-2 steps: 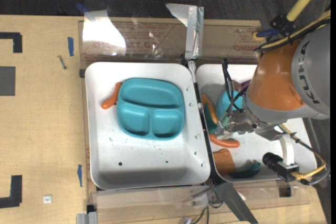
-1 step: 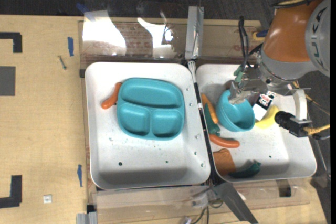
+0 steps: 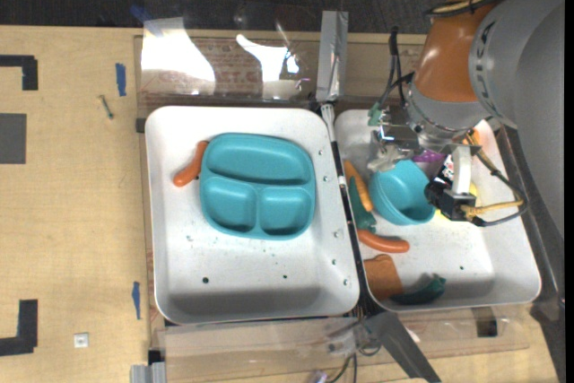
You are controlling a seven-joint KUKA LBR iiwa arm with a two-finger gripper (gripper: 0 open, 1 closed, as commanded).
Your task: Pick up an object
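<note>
The gripper (image 3: 401, 150) hangs low in the right bin (image 3: 502, 269), at its far left part, right over a teal bowl (image 3: 404, 193) that lies tilted on its side. The arm's orange band and wrist hide the fingers from above. A purple piece (image 3: 430, 159) peeks out beside the bowl. An orange carrot-like stick (image 3: 360, 190) and a green piece (image 3: 367, 213) lie along the bin's left wall. An orange sausage (image 3: 384, 240) lies just in front of the bowl.
A brown piece (image 3: 384, 275) and a dark green object (image 3: 423, 288) rest at the right bin's near edge. The left bin (image 3: 179, 265) holds a teal divided plate (image 3: 257, 184) and an orange sausage (image 3: 188, 167). Cables (image 3: 489, 211) trail off the wrist.
</note>
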